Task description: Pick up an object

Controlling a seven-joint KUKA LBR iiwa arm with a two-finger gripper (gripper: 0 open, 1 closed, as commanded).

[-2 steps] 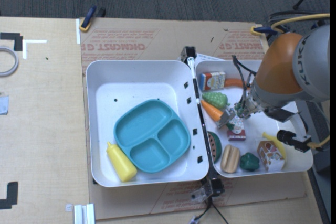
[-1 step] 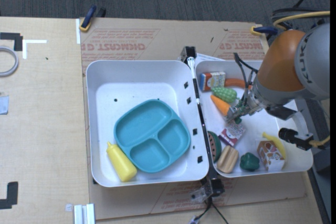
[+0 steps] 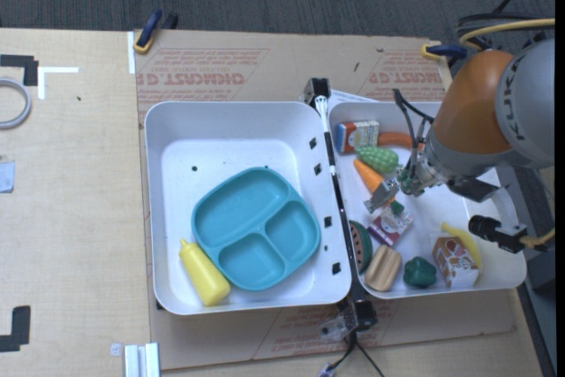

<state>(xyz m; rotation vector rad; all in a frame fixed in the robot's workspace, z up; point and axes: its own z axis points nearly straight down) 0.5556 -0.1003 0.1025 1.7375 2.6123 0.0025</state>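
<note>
Two shallow white bins sit side by side on the table [image 3: 79, 216], which is covered in the middle by a cardboard sheet [image 3: 203, 71].

The left bin [image 3: 163, 190], at the centre of the frame, holds two things: one yellow bottle [image 3: 205, 273] lying at its lower left corner, and one teal divided plate [image 3: 255, 228] with three compartments, lying flat just right of the bottle and touching it.

The right bin [image 3: 503, 274] holds a crowded set. Along its upper edge are one small carton [image 3: 356, 135], one green bumpy piece [image 3: 381, 158] and one orange carrot-like piece [image 3: 369, 173]. Lower down, from left to right, are one watermelon slice [image 3: 357, 245], one tan cylinder [image 3: 382, 268], one dark green lump [image 3: 420, 273] and one small box with a yellow top [image 3: 456, 259].

The gripper [image 3: 386, 197] hangs low over the middle of the right bin, above a small purple-and-white packet [image 3: 391, 225]. Whether its fingers are spread or closed cannot be told, and nothing is clearly seen between them.
</note>
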